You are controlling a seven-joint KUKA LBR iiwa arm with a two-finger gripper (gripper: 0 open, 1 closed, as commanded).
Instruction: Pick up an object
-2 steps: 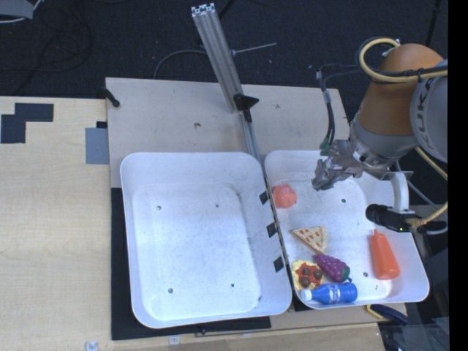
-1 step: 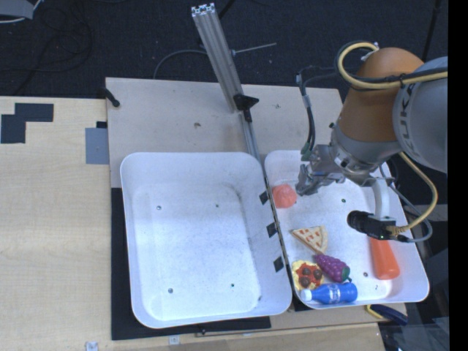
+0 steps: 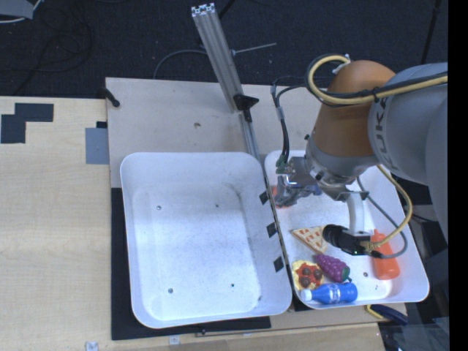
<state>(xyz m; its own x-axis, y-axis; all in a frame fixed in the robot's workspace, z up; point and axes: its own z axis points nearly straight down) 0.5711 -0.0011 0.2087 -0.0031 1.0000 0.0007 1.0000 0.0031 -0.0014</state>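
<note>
Toy objects lie clustered at the near end of the right shallow white bin [image 3: 409,287]: a tan waffle-patterned wedge [image 3: 310,237], a purple grape bunch [image 3: 331,266], a yellow piece with red spots [image 3: 307,274], a blue and white bottle [image 3: 333,293] and an orange carrot-like piece [image 3: 385,258]. The left white bin [image 3: 146,189] sits just beside it on the pale wooden bench [image 3: 51,218]. The two-finger gripper [image 3: 287,189] hangs low over the right bin's far left corner; I cannot tell how its jaws stand. Behind the bench, dark carpet [image 3: 110,35] with loose cables.
</note>
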